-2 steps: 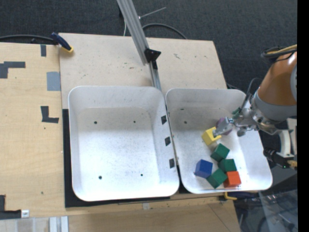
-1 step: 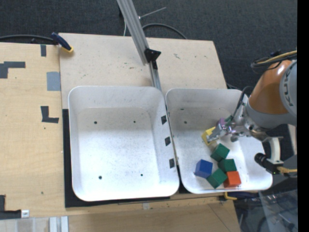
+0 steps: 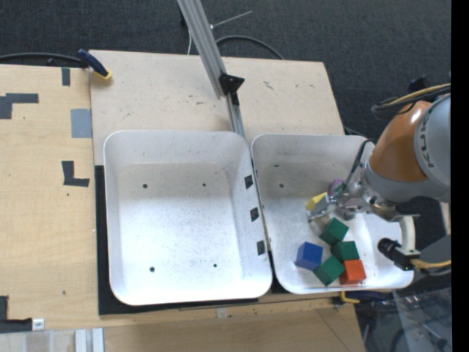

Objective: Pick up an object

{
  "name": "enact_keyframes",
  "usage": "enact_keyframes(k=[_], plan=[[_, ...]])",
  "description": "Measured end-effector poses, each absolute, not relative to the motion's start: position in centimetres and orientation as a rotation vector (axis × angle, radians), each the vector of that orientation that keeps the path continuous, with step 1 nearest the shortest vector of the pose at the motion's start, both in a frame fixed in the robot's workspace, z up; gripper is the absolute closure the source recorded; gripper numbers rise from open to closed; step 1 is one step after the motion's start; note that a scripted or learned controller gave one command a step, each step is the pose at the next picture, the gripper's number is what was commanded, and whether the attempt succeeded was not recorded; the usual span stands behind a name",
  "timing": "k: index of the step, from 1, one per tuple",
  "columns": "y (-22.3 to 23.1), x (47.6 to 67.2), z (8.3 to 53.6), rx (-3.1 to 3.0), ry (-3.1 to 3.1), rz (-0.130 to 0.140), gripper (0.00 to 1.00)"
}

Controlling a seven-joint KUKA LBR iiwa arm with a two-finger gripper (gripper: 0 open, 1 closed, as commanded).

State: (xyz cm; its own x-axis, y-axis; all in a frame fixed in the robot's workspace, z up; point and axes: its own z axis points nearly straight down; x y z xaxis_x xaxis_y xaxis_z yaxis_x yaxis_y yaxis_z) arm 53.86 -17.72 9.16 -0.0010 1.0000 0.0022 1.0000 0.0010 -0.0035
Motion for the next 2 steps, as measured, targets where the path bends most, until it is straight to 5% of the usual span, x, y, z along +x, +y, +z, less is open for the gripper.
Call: enact_keyframes(k=[1, 2], plan=[[-17.6, 53.8, 10.2, -2.216, -2.221, 0.001, 1.0], [-17.6, 53.7, 14.4, -2.222, -2.224, -0.001, 1.0]])
